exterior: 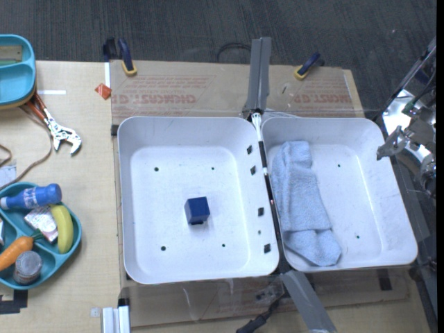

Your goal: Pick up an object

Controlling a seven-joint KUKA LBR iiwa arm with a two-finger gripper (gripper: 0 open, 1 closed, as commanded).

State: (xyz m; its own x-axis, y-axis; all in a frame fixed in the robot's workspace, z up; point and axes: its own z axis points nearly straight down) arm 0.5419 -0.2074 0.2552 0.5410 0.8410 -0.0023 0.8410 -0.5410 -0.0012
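Pincer [393,144] by right bin [388,255] edge, grip state I cannot tell | blue block [197,209] and towel [300,200] unpicked | all left

Bright even light (soft shadows), sharp focus

Dark blue block [197,209], pale blue towel [302,201]
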